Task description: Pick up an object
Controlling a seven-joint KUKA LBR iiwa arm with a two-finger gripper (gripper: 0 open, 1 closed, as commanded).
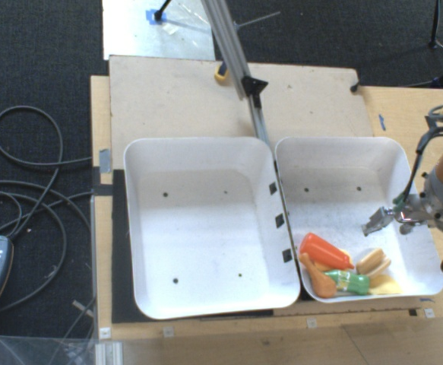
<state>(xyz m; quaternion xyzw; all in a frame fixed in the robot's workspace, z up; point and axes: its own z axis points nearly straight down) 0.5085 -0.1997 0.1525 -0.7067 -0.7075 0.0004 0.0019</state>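
Objects: four toy food pieces lay bunched in the near corner of the right bin [335,173], low in the frame.
Orange piece [326,251]: a red-orange carrot-like shape, lying at a slant, uppermost in the bunch.
Drumstick [318,275]: a brown-orange piece just beside the bin's left wall, touching the orange piece.
Green piece [348,281]: lay between the drumstick and the bin's near rim.
Bun [373,261]: a tan bread-like piece to the right of the others, with something pale yellow just below it that I could not make out.
My gripper [378,221]: I hung over the right bin, near its right wall, just above and apart from the bun.
Grip: I could not tell how wide my hand stood; the metal tip was small and blurred, and I saw nothing between it.
Cut off: my arm ran out of the frame on the right, so only the wrist and cables showed.
Left bin [198,166]: one, white, side by side with the right bin.
Bins counted: two.
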